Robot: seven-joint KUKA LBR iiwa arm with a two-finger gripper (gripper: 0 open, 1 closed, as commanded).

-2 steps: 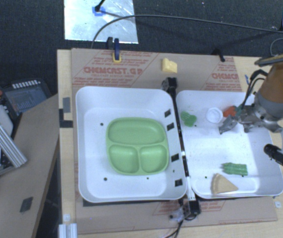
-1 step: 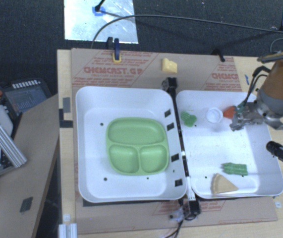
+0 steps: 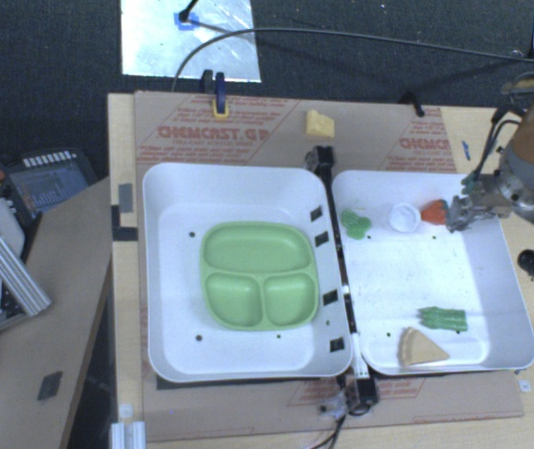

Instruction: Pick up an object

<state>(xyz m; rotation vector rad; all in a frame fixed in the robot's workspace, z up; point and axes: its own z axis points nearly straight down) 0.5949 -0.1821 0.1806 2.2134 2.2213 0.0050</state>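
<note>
My gripper [image 3: 457, 215] hangs over the far right part of the right bin [image 3: 491, 288], just right of a red-orange piece [image 3: 433, 213] and close to touching it. A small white round object [image 3: 403, 218] lies left of the red piece. A green leafy piece [image 3: 354, 223] rests near the bin's left wall. Near the front lie a green ridged piece [image 3: 443, 319] and a tan wedge [image 3: 420, 348]. The gripper's finger state is hidden at this angle.
The left bin [image 3: 168, 251] holds a green divided plate [image 3: 257, 275]. A yellow block [image 3: 320, 123] sits on the cardboard behind the bins. The arm's grey body [image 3: 533, 171] overhangs the right bin's far right corner. A black divider [image 3: 334, 269] runs between the bins.
</note>
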